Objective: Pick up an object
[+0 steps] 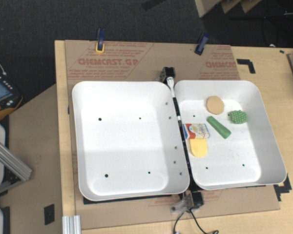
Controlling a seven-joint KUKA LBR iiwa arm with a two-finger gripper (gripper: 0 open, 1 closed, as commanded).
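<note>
The right bin (263,165) holds several small objects. A round tan disc (215,105) lies toward the back. To its right sits a bumpy green ball (238,116). A green stick (218,127) lies slanted in the middle. Against the bin's left wall is a small red, white and blue carton (197,130), and a yellow piece (199,148) touches it just in front.
The left bin (122,179) sits beside the right one on a brown cardboard-covered bench (136,57). Two clamps (100,41) (202,43) grip the bench's back edge. Metal framing (10,162) stands at the left.
</note>
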